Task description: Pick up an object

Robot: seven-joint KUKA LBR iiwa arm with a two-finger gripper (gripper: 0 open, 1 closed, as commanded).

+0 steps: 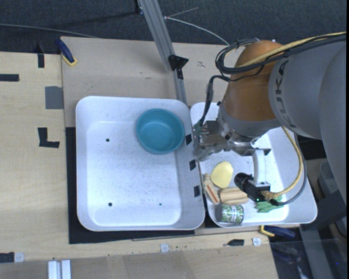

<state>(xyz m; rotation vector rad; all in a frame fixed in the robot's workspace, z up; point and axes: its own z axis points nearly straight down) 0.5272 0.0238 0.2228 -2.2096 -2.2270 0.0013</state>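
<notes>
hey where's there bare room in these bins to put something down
The left bin has open floor below and left of the blue bowl, out to its left and front walls. The right bin is crowded: the end effector hangs over a cluster with the yellow object and can.

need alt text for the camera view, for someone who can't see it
A grey robot arm with an orange band reaches from the right, its pincer low at the left edge of the right white bin, above a pale yellow rounded object, a tan cylinder and a green can. The left white bin holds a round blue bowl.
</notes>
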